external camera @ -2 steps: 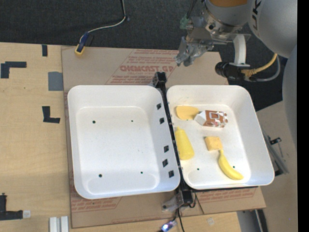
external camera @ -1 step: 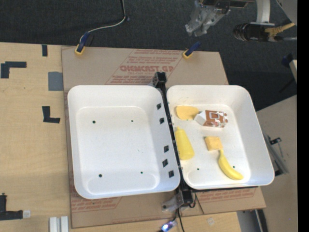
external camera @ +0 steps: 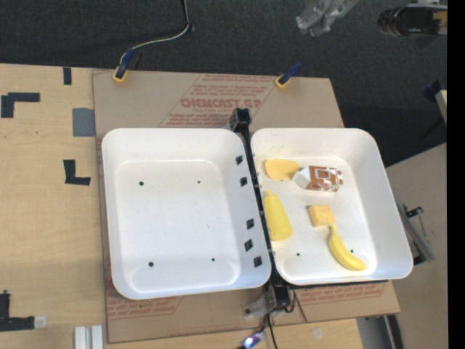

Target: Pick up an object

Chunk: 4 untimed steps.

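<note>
The right bin (external camera: 378, 195), a shallow tray of smooth white plastic with rounded corners, serves as the landmark. On its floor lie a curved yellow banana (external camera: 344, 251) near the front edge, a small tan cube (external camera: 320, 215) just behind that, a long yellow rounded piece (external camera: 276, 216) along the left wall, a yellow dome-shaped piece (external camera: 280, 169) towards the back, and beside that a brown-and-white patterned packet (external camera: 323, 179). The left bin (external camera: 116, 195) adjoins it, joined by black clips. Both rest on a brown cardboard sheet (external camera: 211, 100) printed in red, on a pale wooden bench (external camera: 43, 195). Well behind the right bin, over dark carpet (external camera: 87, 13), hangs the blurred gripper (external camera: 320, 13); whether it is apart or together cannot be told.
</note>
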Motion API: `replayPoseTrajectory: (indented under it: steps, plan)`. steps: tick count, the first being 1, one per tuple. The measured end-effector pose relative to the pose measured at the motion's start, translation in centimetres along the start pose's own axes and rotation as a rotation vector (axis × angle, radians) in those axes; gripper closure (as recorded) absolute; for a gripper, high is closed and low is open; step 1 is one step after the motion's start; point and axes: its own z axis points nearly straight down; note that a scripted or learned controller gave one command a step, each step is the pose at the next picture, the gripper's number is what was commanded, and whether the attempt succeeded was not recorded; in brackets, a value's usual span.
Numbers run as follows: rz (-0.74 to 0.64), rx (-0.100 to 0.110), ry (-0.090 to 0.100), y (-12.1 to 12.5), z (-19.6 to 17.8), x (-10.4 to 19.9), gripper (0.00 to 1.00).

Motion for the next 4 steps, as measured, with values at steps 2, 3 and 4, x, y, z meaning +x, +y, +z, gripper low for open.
replayPoseTrajectory:
  steps: [2, 3, 4]
  plan:
    - [0.0, 0.008, 0.0, -9.3, 0.3, 2.2, 1.0]
    - [0.001, 0.008, 0.0, -14.1, 0.3, 2.4, 1.0]
    - [0.001, 0.008, 0.0, -17.5, 0.3, 3.5, 1.0]
